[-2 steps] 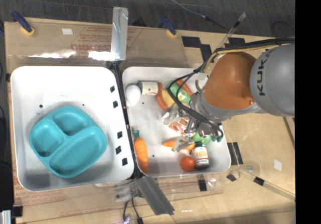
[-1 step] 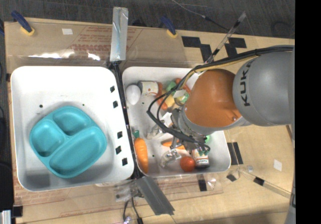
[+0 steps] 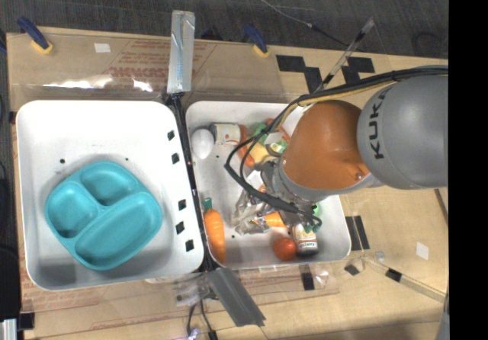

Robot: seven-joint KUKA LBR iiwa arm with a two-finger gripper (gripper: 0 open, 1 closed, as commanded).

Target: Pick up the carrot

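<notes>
One orange carrot [image 3: 215,235] lies along the right bin's [image 3: 200,178] left wall.

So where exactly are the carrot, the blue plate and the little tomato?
carrot [image 3: 215,233]: camera view, middle of its orange body, by the right bin's left wall.
blue plate [image 3: 103,213]: camera view, ridge between its compartments, in the left bin.
tomato [image 3: 284,248]: camera view, centre of its red skin, near the right bin's front wall.
</notes>
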